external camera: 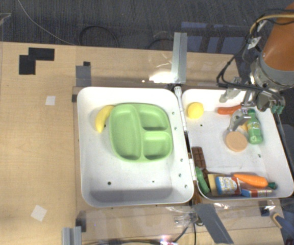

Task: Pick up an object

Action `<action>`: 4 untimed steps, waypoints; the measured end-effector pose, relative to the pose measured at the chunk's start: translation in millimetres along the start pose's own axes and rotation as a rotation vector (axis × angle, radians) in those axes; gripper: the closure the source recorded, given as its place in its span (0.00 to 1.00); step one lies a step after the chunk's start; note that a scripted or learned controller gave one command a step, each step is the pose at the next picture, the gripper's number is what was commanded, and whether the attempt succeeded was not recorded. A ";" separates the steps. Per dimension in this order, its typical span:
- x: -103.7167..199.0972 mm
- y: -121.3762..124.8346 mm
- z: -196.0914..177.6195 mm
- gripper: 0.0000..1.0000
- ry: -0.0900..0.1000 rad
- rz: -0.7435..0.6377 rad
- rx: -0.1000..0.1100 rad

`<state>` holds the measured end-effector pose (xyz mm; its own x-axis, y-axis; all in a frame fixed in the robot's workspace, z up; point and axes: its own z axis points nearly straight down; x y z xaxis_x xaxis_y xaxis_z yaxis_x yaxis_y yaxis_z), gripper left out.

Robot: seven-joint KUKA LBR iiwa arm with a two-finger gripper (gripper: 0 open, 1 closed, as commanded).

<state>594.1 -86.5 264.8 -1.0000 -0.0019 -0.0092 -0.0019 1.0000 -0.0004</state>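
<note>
Tan disc (236,142) is being taken as the likely object to pick up. It is lying flat in the right bin (285,163), just below the gripper (240,121). The green bottle (254,129) is sitting just beside both, on the disc's upper right. The gripper is being held low over this cluster. Whether it is open or closed cannot be told, and nothing is being seen in its hold.

For a clean grasp, the gripper is best being centred over the disc alone, away from the green bottle. A flat disc is being judged hard to pinch, so its edges are probably needing to be squeezed from straight above. The red-orange piece (228,109), near the upper left of the gripper, is being counted as a possible snag.

The right bin is being crowded: a yellow ball (195,109) near the divider, a brown bar (198,157), and a labelled bottle (226,184) and a carrot (251,179) along the lower wall. The left bin (131,190) is being occupied by a green divided tray (139,131) and a banana (102,118). Both bins are being supported on a pale wooden bench (29,157). Dark carpet and cables are being seen behind.
</note>
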 end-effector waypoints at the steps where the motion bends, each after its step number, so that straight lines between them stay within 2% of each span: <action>1: -7.7 -17.8 93.9 0.00 0.008 -0.085 -0.002; 2: -64.8 -58.6 175.3 0.00 -0.007 -0.229 0.002; 3: -68.3 -56.5 161.4 1.00 -0.018 -0.233 0.003; 4: -67.2 -113.3 40.8 1.00 -0.012 -0.402 0.008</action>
<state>661.9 -199.7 224.6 -0.9192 -0.3933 -0.0182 -0.3931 0.9194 -0.0138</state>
